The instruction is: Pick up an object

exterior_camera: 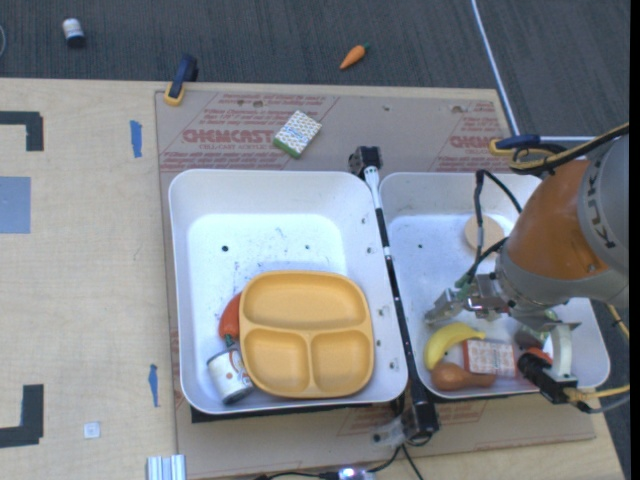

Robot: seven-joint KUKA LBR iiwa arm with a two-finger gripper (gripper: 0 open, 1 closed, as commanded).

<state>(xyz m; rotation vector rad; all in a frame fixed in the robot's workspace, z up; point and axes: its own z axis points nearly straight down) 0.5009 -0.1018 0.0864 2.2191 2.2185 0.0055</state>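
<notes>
As we look from the left side of the frame, we see a light wooden bench (70,298) with blue tape marks. Next comes the left bin (190,268), white and shallow. A big yellow tray (305,333) with three sections lies in its lower half. A small white can (229,373) sits at the tray's lower left corner, touching it, and something red (231,316) peeks out from under the tray's left edge.

Above the bins, on the brown board, we see a small green and white box (297,133). Higher up, on the dark floor, lies a tiny orange carrot (351,57).

Moving right, we come to the right bin (425,238). Near its lower edge lies a yellow banana (448,342). Just below it are a brown pear shape (456,375) and a small packet (492,356) with red on it. A pale round disc (481,232) rests near the top of this bin.

At the right of the frame, the grey and orange arm leans over this bin. We see the gripper (478,303) low in the bin, just above the banana. We cannot tell how wide it is or whether it has hold of anything.
</notes>
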